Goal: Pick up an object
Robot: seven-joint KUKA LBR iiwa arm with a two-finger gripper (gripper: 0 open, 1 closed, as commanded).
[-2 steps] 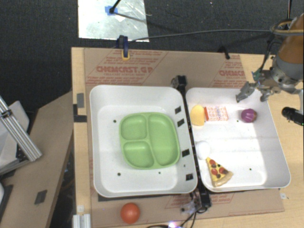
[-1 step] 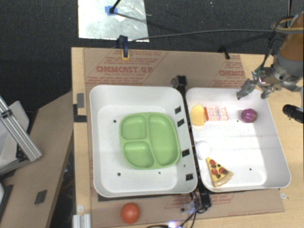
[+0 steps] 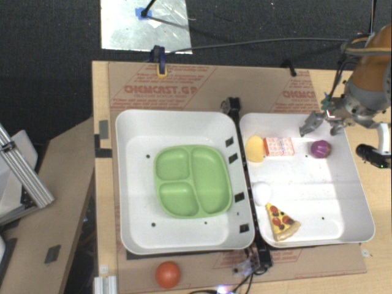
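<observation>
The gripper [image 3: 324,122] hangs over the far edge of the right bin [image 3: 352,182], reaching in from the right; its two fingers look spread, one pointing left toward the pink packet [image 3: 279,146], the other nearer the purple ball [image 3: 320,148]; nothing sits between them, so by my reading no object has been picked up yet.

Every candidate lies loose in the right bin; the yellow object [image 3: 255,149] rests at the far left of that bin, just beside the pink packet; the purple ball lies right of the packet and closest below the gripper; the toy pizza slice [image 3: 282,220] lies near the front, well apart from the others; a pale rounded thing [image 3: 262,193] sits between the yellow object and the pizza slice, too faint against the white to identify.

The left bin [image 3: 131,164] holds a green divided tray [image 3: 192,181]; an orange ball [image 3: 168,274] rests on the tabletop [image 3: 116,90], outside the bins at the near edge.

The whole job seems to remain: descend over a target, probably the ball or packet; close; lift.
</observation>
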